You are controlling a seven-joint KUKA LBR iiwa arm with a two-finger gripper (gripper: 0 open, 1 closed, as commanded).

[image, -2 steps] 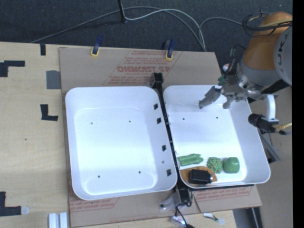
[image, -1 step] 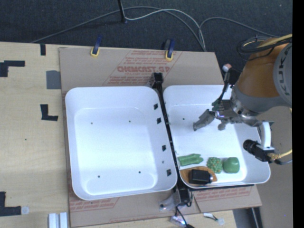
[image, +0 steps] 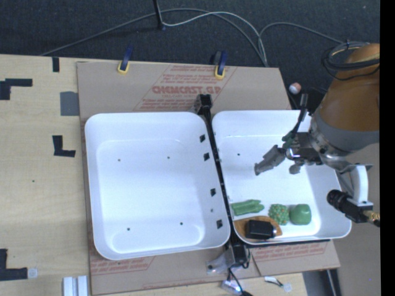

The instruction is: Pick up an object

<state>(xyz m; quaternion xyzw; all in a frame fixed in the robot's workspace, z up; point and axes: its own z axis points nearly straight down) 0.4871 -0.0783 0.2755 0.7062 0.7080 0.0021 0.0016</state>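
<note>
Gripper (image: 279,163) over right bin (image: 247,123), fingers spread, nothing between them. Below it along near wall: green pod (image: 247,207), broccoli-like piece (image: 278,213), green block (image: 300,214), black item (image: 260,229), perhaps resting on something orange.

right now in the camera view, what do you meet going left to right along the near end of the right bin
green long vegetable → black object lying on an orange-brown piece → green bumpy broccoli-like piece → smooth green round piece. The gripper hangs above the bin's middle, farther back.
</note>
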